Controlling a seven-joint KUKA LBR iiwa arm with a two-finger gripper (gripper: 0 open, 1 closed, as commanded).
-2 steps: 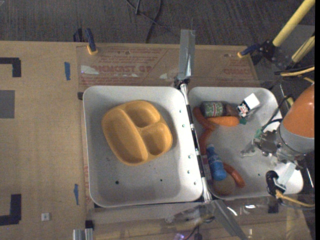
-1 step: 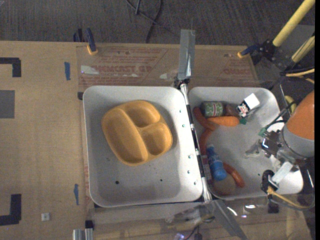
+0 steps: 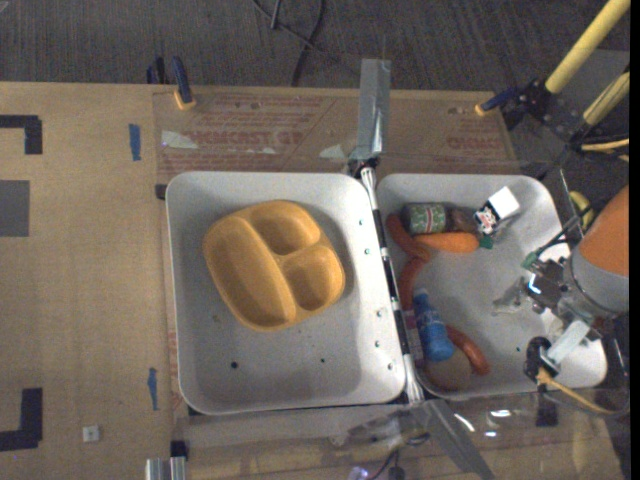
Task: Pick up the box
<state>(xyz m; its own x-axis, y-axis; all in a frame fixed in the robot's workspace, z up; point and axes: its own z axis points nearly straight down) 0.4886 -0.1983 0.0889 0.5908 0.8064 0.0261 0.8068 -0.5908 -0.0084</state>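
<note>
The box [image 3: 497, 209] is small and white, with a black and red printed face. It lies near the far right corner of the right bin [image 3: 455, 190], just right of an orange carrot [image 3: 450, 242]. My gripper [image 3: 538, 306] hangs over the right side of that bin, nearer the camera than the box and apart from it. The grey wrist with its orange band [image 3: 612, 240] covers the bin's right rim. Nothing shows in the gripper's grasp.
The right bin also holds a green can [image 3: 426, 217], a red sausage [image 3: 400, 240], a blue bottle [image 3: 432, 328], a second sausage [image 3: 470, 350] and a brown lump [image 3: 450, 371]. A yellow divided plate [image 3: 273, 263] lies in the left bin [image 3: 200, 368]. Yellow poles [image 3: 590, 33] stand at the far right.
</note>
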